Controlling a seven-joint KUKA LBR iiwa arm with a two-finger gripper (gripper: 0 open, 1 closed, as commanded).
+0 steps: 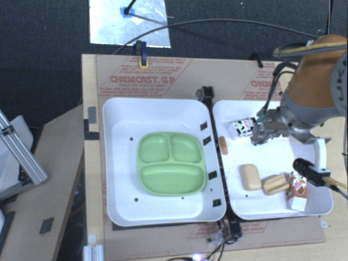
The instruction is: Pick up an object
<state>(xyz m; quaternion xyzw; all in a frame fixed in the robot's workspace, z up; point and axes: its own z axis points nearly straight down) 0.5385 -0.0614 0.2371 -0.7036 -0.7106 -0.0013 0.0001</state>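
My gripper (262, 135) hangs low over the back of the right bin (272, 213), just right of a small white carton with black patches (244, 127). Whether it touches the carton is unclear. A thin orange piece (223, 144) lies by the bin's left wall. Toward the front lie a tan rounded block (250, 176) and a bread-coloured roll (275, 184). A brown and white carton (297, 192) sits at the front right.
The left bin (122, 200) holds a green divided plate (172, 163). A black clip-lined divider (213, 151) runs between the two bins. The arm's grey and orange body (318, 86) looms over the right bin's back right corner.
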